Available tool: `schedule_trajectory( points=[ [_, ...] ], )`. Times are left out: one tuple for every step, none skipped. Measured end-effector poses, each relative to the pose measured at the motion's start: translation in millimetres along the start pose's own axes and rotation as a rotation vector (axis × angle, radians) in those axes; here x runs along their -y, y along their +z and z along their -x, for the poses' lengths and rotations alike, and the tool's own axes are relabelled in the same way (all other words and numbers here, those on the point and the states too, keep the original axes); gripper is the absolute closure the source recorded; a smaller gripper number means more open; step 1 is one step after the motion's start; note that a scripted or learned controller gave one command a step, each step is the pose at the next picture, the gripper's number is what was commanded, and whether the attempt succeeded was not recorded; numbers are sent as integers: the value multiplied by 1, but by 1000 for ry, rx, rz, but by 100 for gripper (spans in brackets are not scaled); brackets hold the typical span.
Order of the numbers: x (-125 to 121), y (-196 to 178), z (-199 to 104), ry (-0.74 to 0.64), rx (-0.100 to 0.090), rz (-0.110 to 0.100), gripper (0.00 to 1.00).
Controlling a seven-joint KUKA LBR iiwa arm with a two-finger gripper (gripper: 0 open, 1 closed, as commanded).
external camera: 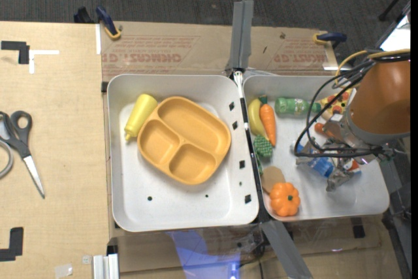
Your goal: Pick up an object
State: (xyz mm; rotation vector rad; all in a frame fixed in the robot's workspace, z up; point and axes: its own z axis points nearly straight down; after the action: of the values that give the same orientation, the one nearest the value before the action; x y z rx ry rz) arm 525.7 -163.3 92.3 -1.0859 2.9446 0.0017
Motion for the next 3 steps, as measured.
schedule_trajectory(
  points=[
    [-9, 0, -30, -66, -1, 0, 0],
    [-43, 1, 18, -81, 0, 1, 0],
    [22, -1, 36, -161, 2, -3, 0]
  ],
)
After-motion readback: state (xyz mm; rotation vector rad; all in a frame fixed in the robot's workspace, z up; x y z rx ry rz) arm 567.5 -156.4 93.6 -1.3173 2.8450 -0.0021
